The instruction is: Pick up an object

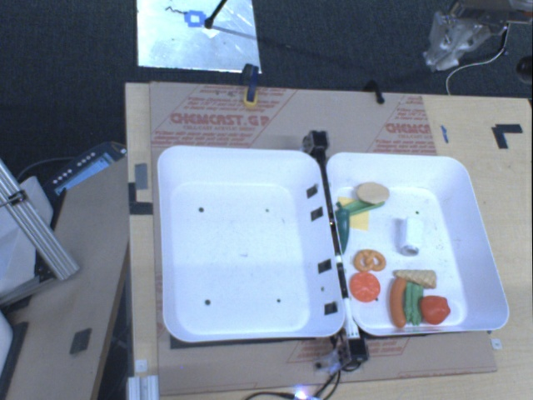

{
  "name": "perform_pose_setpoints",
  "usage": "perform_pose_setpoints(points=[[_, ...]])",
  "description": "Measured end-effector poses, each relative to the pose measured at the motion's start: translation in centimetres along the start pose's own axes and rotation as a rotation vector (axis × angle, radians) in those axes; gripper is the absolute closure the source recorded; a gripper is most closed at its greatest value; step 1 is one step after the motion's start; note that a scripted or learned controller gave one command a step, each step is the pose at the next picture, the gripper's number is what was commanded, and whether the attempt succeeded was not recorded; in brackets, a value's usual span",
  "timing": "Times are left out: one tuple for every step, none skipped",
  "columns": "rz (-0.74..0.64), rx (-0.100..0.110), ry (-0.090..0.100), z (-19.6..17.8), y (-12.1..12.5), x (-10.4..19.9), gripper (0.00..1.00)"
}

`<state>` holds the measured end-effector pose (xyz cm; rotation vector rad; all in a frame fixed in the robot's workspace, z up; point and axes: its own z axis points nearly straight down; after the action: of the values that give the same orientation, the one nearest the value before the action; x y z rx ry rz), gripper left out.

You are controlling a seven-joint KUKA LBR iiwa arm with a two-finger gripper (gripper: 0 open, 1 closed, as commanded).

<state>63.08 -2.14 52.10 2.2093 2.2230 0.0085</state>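
High at the upper right, off the counter (275,111): gripper (454,40), blurred, nothing visibly in it; jaws released or clenched, cannot tell. Well below it, lying in the right bin (481,223): tan disc (371,193), white cylinder (410,234), pretzel (370,261), red-orange round (364,287), perhaps a carrot (398,301), red lump (435,309). Alongside, touching at the middle: left bin (241,240).
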Motion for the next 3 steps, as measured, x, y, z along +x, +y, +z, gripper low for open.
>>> perform_pose_setpoints(points=[[0.012,0.005,-0.002,-1.5,-1.0,-8.2,1.00],[0.000,0.011,0.003,1.3,-7.3,-3.9,1.00],[0.001,0.001,-0.001,-1.5,-0.3,-4.9,1.00]])
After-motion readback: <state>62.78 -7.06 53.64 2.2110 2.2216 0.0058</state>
